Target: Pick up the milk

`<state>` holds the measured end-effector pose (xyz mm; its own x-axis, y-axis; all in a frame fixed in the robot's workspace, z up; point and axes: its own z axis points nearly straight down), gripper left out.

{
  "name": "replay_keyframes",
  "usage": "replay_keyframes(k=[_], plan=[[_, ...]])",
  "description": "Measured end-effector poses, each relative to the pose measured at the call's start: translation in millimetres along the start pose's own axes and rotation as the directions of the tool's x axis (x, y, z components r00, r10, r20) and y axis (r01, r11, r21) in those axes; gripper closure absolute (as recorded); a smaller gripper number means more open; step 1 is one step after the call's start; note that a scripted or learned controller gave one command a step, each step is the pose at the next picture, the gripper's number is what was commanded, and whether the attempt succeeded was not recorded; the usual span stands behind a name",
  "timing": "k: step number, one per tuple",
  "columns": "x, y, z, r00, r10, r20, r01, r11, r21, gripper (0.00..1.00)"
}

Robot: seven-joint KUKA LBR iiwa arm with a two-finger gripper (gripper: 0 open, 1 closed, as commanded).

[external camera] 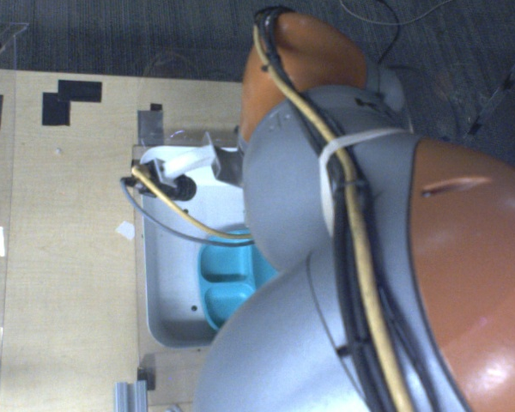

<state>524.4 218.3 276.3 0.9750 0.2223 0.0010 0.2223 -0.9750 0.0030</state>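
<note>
Gripper (226, 166) at the white bin's (157, 264) upper end, blue container (227, 271) nearby; its state and the milk's position unclear.

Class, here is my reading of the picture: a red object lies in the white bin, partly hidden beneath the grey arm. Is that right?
Not quite: the object is blue, not red. The rest holds: it lies in the white bin, partly hidden beneath the grey arm, as the camera view shows.
</note>
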Motion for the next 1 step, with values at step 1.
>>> replay_keyframes(k=[1], plan=[[1.5,-0.1,-9.6,1.0,-0.001,-0.003,0.001,1.0,-0.003,1.0]])
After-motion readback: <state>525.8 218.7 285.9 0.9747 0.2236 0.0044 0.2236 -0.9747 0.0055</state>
